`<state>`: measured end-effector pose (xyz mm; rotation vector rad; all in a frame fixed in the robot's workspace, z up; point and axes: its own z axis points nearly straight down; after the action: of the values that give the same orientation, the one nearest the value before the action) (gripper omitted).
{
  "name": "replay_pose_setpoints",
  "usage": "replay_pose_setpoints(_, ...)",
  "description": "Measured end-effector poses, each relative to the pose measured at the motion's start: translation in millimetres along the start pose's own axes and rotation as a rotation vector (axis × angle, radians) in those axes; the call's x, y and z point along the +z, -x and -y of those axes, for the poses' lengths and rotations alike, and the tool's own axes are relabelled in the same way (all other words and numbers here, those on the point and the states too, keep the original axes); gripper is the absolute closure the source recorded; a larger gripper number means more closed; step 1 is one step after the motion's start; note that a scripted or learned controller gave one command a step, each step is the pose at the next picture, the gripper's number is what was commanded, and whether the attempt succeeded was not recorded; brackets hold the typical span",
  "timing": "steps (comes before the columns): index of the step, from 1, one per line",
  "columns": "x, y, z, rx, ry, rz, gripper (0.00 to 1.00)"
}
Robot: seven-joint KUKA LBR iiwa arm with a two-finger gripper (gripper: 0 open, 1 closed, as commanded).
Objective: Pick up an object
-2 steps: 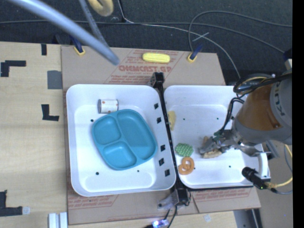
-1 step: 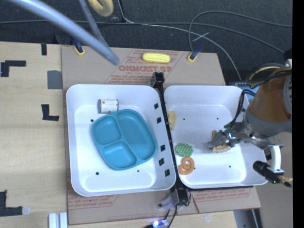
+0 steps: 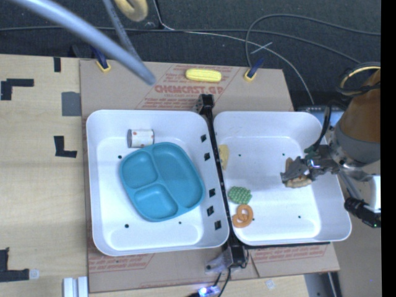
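- Gripper (image 3: 298,173) is low in the right bin (image 3: 322,224), right-of-centre, arm (image 3: 359,125) coming in from the right edge with the orange band showing above the wrist.
- Fingers: dark and bunched together at the tip; a small tan object (image 3: 301,180) sits right at them. Can't tell whether they are clamped on it or just resting over it, too blurry.
- Tan object looks to be at floor level of the right bin, near the right wall, well apart from the other items there.
- Other right-bin contents: green knobbly piece (image 3: 239,195) near the left wall, orange ring-shaped piece (image 3: 242,216) just below it, nearly touching. Pale yellowish thing (image 3: 222,156) against the divider, higher up; can't make out what it is.
- Left bin (image 3: 102,228): blue three-compartment plate (image 3: 162,180) in the middle, tilted slightly. Small white cylinder (image 3: 140,137) lying on its side just above the plate's upper left corner, close to it but apart.
- Both bins sit side by side on a cardboard sheet (image 3: 179,88) with red print. Yellow corn cob (image 3: 203,75) lies on the cardboard above the bins, outside both.
- Black clips (image 3: 206,102) along the seam between the bins.
- Grey pole (image 3: 80,23) crosses the upper left corner at a slant, out of focus.
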<state>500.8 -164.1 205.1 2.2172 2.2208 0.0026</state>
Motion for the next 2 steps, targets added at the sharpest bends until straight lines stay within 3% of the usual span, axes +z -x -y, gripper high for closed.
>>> replay_pose_setpoints(1,-10,0,-1,0.0,-0.003,-0.001,1.0)
replay_pose_setpoints(2,-15,-64,-5,-0.006,-0.005,-0.004,1.0)
